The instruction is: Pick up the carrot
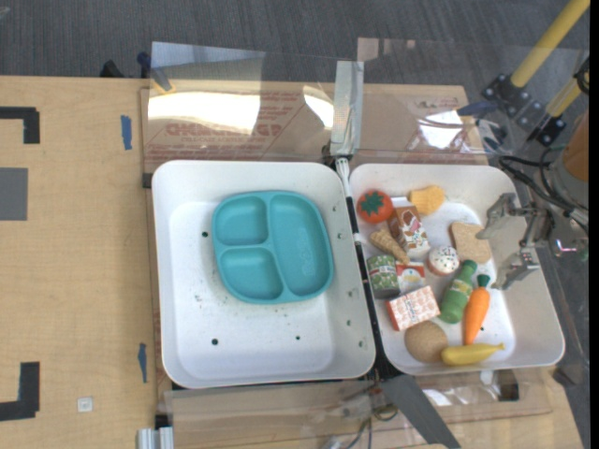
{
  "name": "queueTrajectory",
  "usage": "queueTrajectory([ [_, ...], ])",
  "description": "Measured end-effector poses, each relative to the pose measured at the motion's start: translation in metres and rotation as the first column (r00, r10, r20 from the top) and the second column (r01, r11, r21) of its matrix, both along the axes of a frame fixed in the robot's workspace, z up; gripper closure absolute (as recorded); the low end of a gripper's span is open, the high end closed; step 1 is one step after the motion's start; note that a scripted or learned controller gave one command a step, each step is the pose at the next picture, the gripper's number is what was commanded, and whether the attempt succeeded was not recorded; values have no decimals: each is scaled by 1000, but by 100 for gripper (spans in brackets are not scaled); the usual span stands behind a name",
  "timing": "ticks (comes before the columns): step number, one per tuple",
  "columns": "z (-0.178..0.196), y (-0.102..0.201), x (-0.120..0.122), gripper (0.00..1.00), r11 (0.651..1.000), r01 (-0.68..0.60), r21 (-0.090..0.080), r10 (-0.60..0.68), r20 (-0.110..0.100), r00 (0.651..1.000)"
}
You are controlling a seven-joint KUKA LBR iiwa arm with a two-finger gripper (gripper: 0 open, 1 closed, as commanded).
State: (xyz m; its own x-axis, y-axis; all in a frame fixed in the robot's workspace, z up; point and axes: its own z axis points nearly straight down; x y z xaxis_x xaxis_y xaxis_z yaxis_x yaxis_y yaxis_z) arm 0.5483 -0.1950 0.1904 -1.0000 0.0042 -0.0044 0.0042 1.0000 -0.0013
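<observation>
Gripper (513, 241) over the right bin's (538, 340) right side, carrot (475, 312) lying free.

We see the fingers spread, nothing between them, just right of and beyond the carrot; much of the arm is cut off at the right. The carrot lies near the bin's front, touching a green bottle (458, 293) on its left, a banana (472, 353) just in front. A tomato (374, 206), a red carton (413, 307) and other small toys, hard to identify, crowd leftward. The left bin (178, 344) holds a teal divided plate (272, 246).

A robotics lab: 2 white bins (178, 279) on a cardboard-topped bench (65, 251), grey carpet (281, 7) behind.
</observation>
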Motion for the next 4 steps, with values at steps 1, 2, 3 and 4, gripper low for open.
queueTrajectory([
  [1,-90,-16,-45,0,997,-71,-2,71,6,997],
  [2,-101,22,-43,0,1000,17,-3,-17,7,1000],
  [3,-88,24,-38,100,1000,14,-5,-14,22,1000],
  [4,-78,25,-37,100,1000,12,-6,-12,27,1000],
])
